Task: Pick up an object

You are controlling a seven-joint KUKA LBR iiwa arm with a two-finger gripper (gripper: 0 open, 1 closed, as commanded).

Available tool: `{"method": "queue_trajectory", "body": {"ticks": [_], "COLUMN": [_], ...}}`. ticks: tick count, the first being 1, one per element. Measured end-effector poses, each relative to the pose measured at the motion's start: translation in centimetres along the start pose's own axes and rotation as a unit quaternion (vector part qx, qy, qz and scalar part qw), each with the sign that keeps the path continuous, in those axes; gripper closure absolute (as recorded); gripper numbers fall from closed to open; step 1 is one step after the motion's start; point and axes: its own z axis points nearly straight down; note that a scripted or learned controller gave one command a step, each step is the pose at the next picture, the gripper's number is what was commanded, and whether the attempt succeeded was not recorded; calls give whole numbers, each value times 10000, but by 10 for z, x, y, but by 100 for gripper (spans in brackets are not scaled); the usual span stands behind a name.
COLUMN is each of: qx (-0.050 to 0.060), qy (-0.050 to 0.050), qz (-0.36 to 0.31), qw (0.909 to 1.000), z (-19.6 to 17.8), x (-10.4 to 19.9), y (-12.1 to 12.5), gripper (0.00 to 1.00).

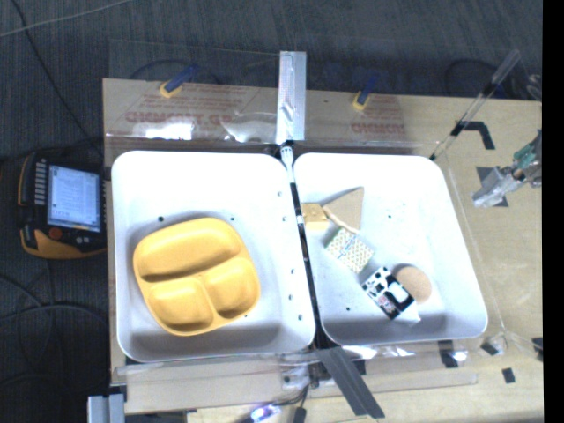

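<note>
Tan wedge (349,204) lies flat in the right bin (441,236), just right of the centre seam (298,236), with a small tan scrap touching its seam-side corner. Next out from the seam: patterned packet (351,250), tilted, its upper corner touching or overlapping the wedge, can't tell which. Further from the seam, toward the near wall: black-and-white box (388,292), tilted, pressed against a round tan disc (414,282); the box hides part of the disc's edge. The four form a diagonal chain away from the seam. There is bare floor on the far-from-seam side of the bin and along its top wall. The box sits close to the near wall, with little room there.

Left of the seam, the left bin (141,183) holds a yellow divided tray (196,274), with open floor above it.

A handheld screen unit (62,205) sits well left of the seam, off the bench. A small grey metal piece (493,188) is far right of the seam, too small to make out.
</note>
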Motion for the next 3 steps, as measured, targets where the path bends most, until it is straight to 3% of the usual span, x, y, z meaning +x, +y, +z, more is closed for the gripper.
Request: {"method": "queue_trajectory", "body": {"ticks": [1,2,3], "qx": [14,26,12], "qy": [-4,-5,-7], "qz": [1612,2604,2778], "qw": [9869,9655,9606], "z": [-40,88,-99], "x": [-17,2,-15], "y": [94,127,137], "gripper": [100,100,100]}}
